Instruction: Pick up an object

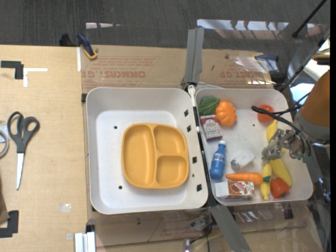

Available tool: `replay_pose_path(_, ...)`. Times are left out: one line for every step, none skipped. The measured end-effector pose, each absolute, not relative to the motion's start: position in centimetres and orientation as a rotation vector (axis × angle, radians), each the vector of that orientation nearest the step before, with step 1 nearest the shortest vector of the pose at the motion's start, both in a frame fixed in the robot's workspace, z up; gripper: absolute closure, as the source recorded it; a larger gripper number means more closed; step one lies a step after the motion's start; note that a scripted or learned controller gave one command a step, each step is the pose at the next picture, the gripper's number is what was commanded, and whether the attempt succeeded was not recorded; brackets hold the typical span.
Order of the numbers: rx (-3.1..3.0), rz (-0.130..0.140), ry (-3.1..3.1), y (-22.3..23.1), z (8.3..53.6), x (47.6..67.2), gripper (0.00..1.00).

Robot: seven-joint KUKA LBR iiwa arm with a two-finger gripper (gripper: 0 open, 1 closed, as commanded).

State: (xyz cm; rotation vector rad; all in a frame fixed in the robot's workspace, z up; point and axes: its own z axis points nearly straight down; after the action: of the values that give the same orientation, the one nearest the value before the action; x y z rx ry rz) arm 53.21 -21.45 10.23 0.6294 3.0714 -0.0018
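Observation:
The right bin (247,92) holds several toy foods: a green vegetable (208,105), an orange pumpkin (226,113), a small red carton (211,128), a blue bottle (218,159), a grey-white lump (242,159), a carrot (244,177), a flat printed box (240,189), a red tomato (265,113), yellow corn (280,168) and a red pepper (279,187). My gripper (274,147) hangs low over the right side of this bin, just above the corn and beside a yellow piece (271,130). Nothing shows clearly between its fingers.
The left bin (102,140) carries a yellow divided plate (156,155). Scissors (21,135) lie on the wooden bench at the far left. A blue and yellow clip (86,45) sits near the back. A grey divider bar (193,56) stands between the bins.

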Motion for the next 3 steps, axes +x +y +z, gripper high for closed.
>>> replay_pose_path(0.782,0.0,3.038,-12.7,24.5,54.5,1.0)
replay_pose_path(0.928,-0.001,2.999,-7.4,27.0,56.4,1.0)
replay_pose_path(1.103,-0.002,2.939,-4.7,25.0,63.9,1.0)
